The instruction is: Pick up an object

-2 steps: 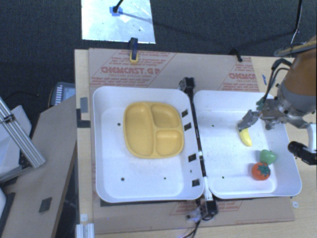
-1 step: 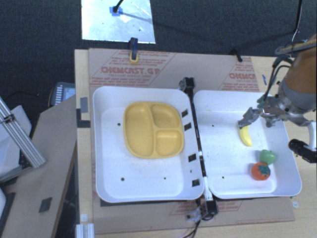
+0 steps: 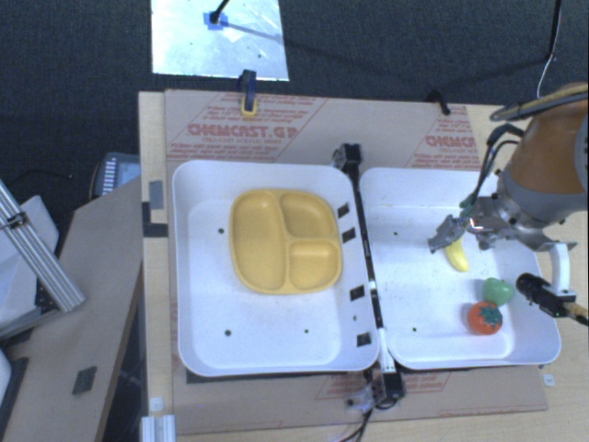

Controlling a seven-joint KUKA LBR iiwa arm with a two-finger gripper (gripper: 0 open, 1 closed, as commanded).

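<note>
In the right bin (image 3: 414,339) lie a small yellow banana (image 3: 457,260), a green piece (image 3: 498,289) and a red tomato-like piece (image 3: 485,318). My gripper (image 3: 447,238) hangs over the bin's upper middle, reaching in from the right. Its tip sits just above and to the left of the banana, close to or touching its upper end. The banana rests on the bin floor. The green and red pieces lie apart from the gripper, lower right of it, and touch each other.
A yellow divided plate (image 3: 283,240) sits in the left bin (image 3: 202,330). A black divider with clips (image 3: 359,247) runs between the bins. The arm's grey body (image 3: 548,168) and a black part (image 3: 541,295) overhang the right bin's right side.
</note>
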